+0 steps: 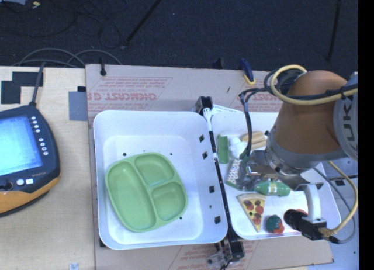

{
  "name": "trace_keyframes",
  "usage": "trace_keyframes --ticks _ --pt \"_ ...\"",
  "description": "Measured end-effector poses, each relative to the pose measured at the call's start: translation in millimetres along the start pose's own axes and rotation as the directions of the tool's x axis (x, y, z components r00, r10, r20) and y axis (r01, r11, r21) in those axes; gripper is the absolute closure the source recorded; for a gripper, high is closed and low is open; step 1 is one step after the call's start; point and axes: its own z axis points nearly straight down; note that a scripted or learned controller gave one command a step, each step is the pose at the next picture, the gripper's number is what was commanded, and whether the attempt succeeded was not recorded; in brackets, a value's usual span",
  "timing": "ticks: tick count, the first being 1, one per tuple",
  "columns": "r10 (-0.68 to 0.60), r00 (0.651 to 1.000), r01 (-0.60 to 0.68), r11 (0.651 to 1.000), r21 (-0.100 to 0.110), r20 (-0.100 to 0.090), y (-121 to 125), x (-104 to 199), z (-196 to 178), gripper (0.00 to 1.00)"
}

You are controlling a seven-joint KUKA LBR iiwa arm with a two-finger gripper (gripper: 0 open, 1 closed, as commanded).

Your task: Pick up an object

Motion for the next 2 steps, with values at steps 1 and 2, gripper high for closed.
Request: trace_keyframes --ticks 1,2 --pt "0.000 1.000 0.000 1.000 -0.012 0.000 2 -7 -3 1.00" --pt "-0.003 1.000 0.003 1.000 -0.019 0.000 2 13 -57 1.00"
